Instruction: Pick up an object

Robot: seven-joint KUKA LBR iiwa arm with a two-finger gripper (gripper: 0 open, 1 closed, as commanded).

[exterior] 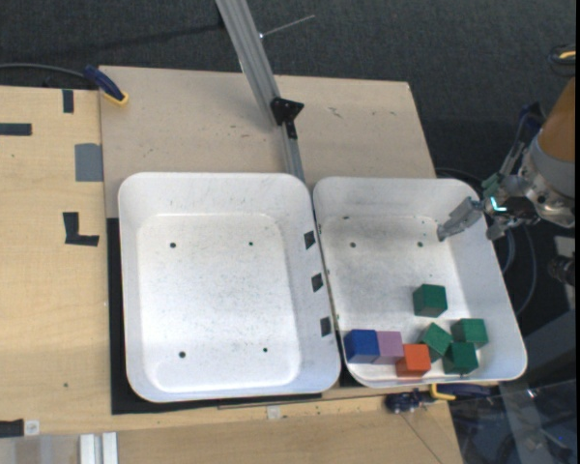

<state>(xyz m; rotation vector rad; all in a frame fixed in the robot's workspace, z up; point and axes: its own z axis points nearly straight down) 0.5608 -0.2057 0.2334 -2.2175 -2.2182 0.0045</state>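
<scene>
Gripper (472, 216) hangs over right bin's (387, 201) far right edge, holding nothing; finger spread unclear. Blocks (420, 341) clustered at near edge, cube-shaped, no long axis. No readable writing.

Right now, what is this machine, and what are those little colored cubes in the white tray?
You are looking down from a camera fixed above a bench. The grey thing at the right is a robot arm, and its gripper is like a two-finger hand. It hangs over the right bin, near the far right corner. The left bin sits beside it. The cubes are blocks it may pick: a lone green block, then a cluster with a blue block, purple block, orange block and more green ones. I see no block between its fingers.
</scene>
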